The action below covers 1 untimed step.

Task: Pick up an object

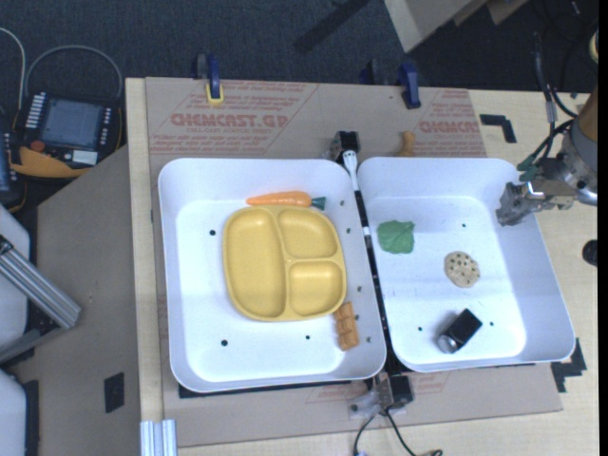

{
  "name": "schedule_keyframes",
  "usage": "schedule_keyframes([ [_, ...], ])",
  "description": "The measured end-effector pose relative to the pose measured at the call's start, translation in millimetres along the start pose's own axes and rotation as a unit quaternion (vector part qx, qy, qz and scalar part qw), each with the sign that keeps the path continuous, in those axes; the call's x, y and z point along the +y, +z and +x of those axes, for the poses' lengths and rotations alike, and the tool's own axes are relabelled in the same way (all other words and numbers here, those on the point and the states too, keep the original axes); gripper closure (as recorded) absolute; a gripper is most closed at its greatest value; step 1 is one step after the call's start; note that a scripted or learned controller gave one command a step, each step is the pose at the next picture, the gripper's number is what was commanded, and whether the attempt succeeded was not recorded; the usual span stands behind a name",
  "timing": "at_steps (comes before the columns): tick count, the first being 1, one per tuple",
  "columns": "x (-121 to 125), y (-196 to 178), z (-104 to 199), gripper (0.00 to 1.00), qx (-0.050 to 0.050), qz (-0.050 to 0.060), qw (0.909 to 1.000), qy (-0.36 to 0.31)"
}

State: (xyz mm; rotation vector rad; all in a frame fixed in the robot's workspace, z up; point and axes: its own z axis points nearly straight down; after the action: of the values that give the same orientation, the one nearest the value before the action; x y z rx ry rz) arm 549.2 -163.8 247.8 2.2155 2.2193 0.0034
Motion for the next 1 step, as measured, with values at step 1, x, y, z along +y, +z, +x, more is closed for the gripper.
schedule_keyframes([
  [1, -11.4, 6.7, 61.6, 1.0, 0.003, 0.004, 1.0, -0.002],
])
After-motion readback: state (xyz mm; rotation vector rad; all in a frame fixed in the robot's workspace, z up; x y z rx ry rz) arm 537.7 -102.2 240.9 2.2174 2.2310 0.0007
